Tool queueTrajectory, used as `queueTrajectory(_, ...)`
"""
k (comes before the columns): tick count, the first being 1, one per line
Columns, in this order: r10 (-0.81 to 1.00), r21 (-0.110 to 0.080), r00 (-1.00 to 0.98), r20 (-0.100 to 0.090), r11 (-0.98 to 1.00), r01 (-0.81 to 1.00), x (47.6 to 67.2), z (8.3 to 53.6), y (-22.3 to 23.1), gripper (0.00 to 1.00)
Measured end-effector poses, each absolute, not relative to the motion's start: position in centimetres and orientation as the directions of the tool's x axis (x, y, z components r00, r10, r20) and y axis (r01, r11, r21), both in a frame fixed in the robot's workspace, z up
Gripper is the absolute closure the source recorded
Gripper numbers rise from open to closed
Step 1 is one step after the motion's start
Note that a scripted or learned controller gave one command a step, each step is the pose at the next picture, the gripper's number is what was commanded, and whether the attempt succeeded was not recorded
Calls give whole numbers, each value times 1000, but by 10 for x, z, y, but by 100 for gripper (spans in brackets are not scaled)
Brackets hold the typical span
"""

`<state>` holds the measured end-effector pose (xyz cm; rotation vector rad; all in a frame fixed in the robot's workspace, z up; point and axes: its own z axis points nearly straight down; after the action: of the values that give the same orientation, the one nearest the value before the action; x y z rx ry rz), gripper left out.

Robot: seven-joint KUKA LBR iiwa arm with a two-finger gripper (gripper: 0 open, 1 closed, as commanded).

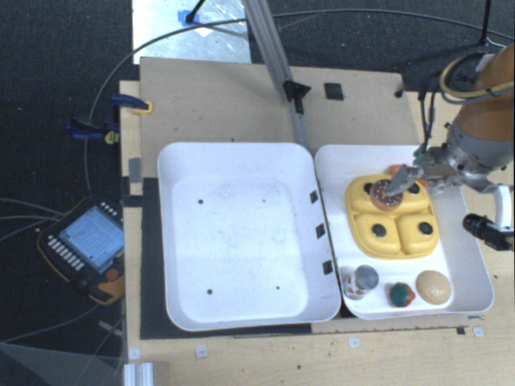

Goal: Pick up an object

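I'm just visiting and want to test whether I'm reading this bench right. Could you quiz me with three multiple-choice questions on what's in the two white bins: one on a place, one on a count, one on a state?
1. Where does the yellow tray lie?
A. Left bin
B. Right bin
C. On the brown board outside both bins

2. How many small loose things lie along the right bin's near edge?
A. One
B. Three
C. Six

3. Where is the gripper?
A. Over the yellow tray
B. Over the left bin
C. Above the handheld screen

Answers: 1 B, the tray sits in the right bin. 2 B, a grey piece, a green-red piece and a tan ball. 3 A, its tip is at the tray's far part.
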<state>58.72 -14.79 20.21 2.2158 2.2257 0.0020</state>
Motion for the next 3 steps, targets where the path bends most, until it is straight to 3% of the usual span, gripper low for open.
queueTrajectory(1, 1000, -2, -3, 0, 3, 1000, 585, 160, -144, 0)
queueTrajectory(2, 1000, 6, -7, 12, 7, 1000, 597, 110, -133, 0)
queueTrajectory(3, 1000, 2, -4, 18, 4, 1000, 599, 105, -129, 0)
